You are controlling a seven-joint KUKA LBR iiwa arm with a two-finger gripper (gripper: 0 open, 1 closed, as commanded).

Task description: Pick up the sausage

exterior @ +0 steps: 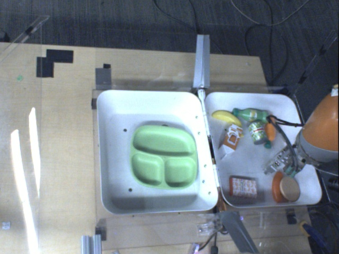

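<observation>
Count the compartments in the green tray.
3. The green tray sits in the left bin: one long compartment spans its far side, and two smaller ones lie side by side nearer the camera, left and right.

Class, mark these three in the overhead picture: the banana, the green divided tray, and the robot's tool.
banana (226, 117), camera view, middle of the yellow fruit.
green divided tray (164, 140), camera view, its long upper compartment.
tool (284, 163), camera view, metal fingertips over the right bin.

Green divided tray (164, 155) in left bin (108, 142), right bin (304, 192) with banana (226, 117), hand (282, 163) low inside
</observation>
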